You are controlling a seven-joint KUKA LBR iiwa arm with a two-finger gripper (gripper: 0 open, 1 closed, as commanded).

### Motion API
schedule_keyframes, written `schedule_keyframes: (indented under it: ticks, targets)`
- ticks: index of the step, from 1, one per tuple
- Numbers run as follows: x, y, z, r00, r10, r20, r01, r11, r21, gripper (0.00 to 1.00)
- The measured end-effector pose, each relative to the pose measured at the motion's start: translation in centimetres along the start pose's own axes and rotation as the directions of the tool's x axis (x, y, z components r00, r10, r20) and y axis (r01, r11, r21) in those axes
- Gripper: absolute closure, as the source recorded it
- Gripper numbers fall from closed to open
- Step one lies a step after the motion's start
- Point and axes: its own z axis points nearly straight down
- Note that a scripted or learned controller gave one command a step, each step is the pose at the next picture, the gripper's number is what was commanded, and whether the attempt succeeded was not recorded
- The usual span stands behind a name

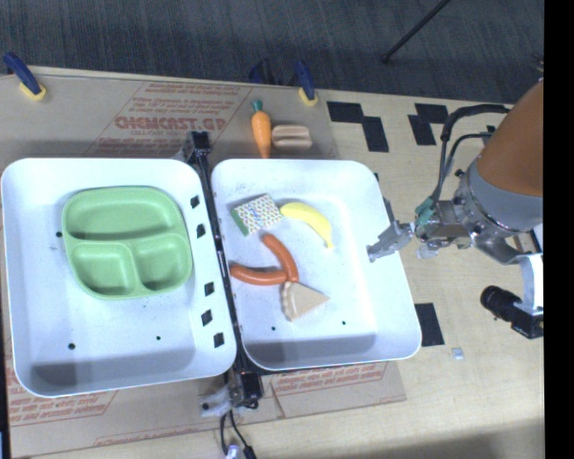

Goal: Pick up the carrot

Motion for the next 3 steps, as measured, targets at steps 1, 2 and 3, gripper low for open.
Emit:
schedule_keyframes:
  ticks: [1, 2, 3]
  targets:
    - [-0.8, -0.8, 7.9, 0.994, -0.112, 0.000, 0.112, 0.994, 0.002, 0.00]
    - [-0.8, -0.6, 17.2, 0.993, 0.122, -0.001, -0.122, 0.993, 0.002, 0.00]
    - [-0.8, -0.6, 16.2, 0.993, 0.120, -0.002, -0.120, 0.993, 0.004, 1.00]
